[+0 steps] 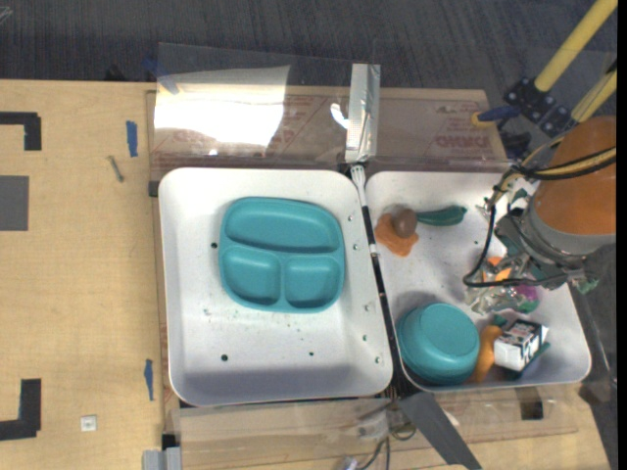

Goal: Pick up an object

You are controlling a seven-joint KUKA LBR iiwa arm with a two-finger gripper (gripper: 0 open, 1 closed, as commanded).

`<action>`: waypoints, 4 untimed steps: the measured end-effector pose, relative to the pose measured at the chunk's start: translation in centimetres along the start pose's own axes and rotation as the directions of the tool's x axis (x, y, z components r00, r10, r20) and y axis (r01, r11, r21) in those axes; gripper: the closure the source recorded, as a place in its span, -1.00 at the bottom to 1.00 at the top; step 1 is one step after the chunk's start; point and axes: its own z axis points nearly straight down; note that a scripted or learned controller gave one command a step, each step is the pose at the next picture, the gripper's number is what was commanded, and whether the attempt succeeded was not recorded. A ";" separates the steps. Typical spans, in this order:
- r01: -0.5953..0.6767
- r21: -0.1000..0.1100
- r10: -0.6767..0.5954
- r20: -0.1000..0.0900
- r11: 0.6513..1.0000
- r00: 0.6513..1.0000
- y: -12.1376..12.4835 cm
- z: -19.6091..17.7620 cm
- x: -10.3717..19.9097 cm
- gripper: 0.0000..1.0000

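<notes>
The right bin holds a teal bowl turned upside down at its front, a small brown and orange toy near the back left, and a teal spoon-like piece beside it. A white boxy object and an orange piece lie to the right of the bowl. My arm with its orange band reaches down into the right side of this bin. The gripper sits low among small colourful items there, mostly hidden by the wrist and cables.
The left bin holds a teal divided plate in its middle. A clear plastic wall stands behind the bins. Yellow poles rise at the top right. Wooden bench surface lies to the left.
</notes>
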 end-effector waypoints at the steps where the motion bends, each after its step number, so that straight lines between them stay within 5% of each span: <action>1: 0.335 0.024 -0.335 0.009 0.942 0.942 4.0 2.7 -2.8 1.00; 2: 0.339 0.017 -0.339 0.008 0.941 0.941 -3.5 -11.3 -7.9 1.00; 3: 0.532 0.011 -0.532 0.002 0.847 0.847 0.1 2.9 -1.2 1.00; 4: 0.540 0.020 -0.540 0.000 0.841 0.841 -5.5 -10.3 1.8 1.00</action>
